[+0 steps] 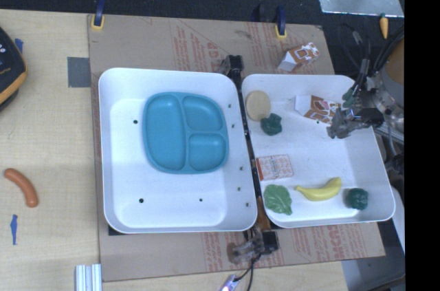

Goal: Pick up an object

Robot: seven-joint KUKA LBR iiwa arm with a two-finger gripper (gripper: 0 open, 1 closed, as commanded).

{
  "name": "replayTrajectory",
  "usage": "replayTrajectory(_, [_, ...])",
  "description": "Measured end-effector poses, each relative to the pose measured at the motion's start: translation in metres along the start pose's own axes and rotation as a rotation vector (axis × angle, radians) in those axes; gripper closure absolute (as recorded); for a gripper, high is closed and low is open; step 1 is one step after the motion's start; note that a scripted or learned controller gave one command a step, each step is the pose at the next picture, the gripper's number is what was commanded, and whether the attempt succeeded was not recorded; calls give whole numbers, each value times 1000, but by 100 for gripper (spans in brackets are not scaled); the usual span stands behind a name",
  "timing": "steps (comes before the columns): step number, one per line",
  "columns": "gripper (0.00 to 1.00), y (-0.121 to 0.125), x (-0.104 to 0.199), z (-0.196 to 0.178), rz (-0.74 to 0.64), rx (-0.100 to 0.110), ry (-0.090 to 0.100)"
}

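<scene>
Nothing is picked yet, as far as I can see from here. Gripper [342, 128] sits low over the right edge of the right bin [371, 166], close to a small white-and-red packet [314, 107] lying just to its left; whether it touches the bin floor I can't say. Jaw state: cannot tell, the tip is a dark blur against the arm hardware, and no object is visible in it. Candidates in that bin: tan round piece [258, 104] with a dark green lump [271, 124] just beside it near the top left corner, a flat printed card [273, 166] by the left wall, a leafy green piece [278, 199] at bottom left, a yellow banana [320, 190] next to it, and another dark green lump [357, 198] at bottom right. All of them lie flat on the bin floor, none lifted. Left bin [117, 145] holds a blue divided plate [185, 131]. Off the bins: a small carton [299, 56] on the cardboard above the right bin, a sausage [22, 187] far left on the bench. My read: this is the approach or reach phase, packet being the nearest target. Left to do: close on something, lift it clear of the bin. Risk is that the packet is flat and thin, poor for a two-finger pinch.
</scene>
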State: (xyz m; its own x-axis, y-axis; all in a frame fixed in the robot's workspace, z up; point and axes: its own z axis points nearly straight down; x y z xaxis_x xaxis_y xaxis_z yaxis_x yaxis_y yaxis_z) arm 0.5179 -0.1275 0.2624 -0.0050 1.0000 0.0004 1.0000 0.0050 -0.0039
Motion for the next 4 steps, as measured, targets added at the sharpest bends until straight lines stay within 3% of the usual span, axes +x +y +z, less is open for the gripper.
replayTrajectory(1, [0,30,-18,91,0,1,-1])
replayTrajectory(2, [0,83,-69,152,2,0,-1])
replayTrajectory(3, [0,132,-83,174,2,37,14])
replayTrajectory(4, [0,107,-86,49,3,-5,-2])
